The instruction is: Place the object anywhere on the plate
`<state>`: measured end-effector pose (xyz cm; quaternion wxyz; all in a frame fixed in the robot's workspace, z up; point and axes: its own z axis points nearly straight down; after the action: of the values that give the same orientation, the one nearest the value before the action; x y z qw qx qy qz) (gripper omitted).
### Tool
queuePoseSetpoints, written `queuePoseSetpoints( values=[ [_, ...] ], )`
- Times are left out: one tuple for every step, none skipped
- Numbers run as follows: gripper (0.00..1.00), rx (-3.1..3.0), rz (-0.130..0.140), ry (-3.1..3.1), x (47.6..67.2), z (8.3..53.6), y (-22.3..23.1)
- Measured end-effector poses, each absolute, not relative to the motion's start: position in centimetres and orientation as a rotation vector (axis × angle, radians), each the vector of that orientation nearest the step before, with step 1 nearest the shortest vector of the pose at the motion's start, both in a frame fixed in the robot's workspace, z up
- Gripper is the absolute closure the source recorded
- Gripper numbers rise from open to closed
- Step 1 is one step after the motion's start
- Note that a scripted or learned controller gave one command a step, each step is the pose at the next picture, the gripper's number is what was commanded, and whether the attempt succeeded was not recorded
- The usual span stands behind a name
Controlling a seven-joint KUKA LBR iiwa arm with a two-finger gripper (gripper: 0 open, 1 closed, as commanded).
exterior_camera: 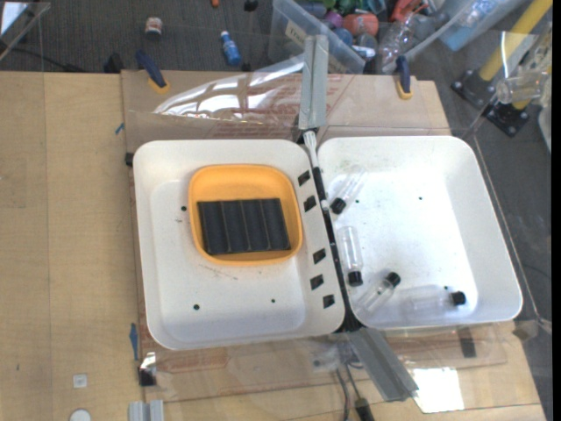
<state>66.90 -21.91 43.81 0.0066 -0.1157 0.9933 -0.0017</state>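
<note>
On the orange plate (203,187) in the left bin (166,314), a black ribbed block (244,226) is seen lying flat, well inside the rim and roughly centred. If that block is taken as the task's object, the placing is judged complete, and nothing is left but a clean retreat without brushing it.

Several clear vials with black caps (351,248) are scattered in the right bin (491,261), most of them near the divider (317,226) between the bins. Should one of these be meant instead, it would best be gripped across its narrow body, since a round clear tube can be expected to roll or slip. It should be lifted well over the divider, and a bare strip of plate beside the block should be aimed for, so that it is not set on the ribs.

Whether the gripper is released or clenched cannot be told from this view.
</note>
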Motion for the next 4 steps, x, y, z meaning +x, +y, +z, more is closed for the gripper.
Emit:
queuePoseSetpoints(
  values=[
    [1.0,-0.937,-0.008,2.984,66.84,43.83,-22.11],
    [1.0,-1.389,-0.009,2.803,66.84,43.82,-22.1],
    [1.0,-1.907,-0.01,2.482,66.82,43.76,-22.14],
    [1.0,-2.294,-0.011,2.132,66.82,43.72,-22.11]
  ],
)
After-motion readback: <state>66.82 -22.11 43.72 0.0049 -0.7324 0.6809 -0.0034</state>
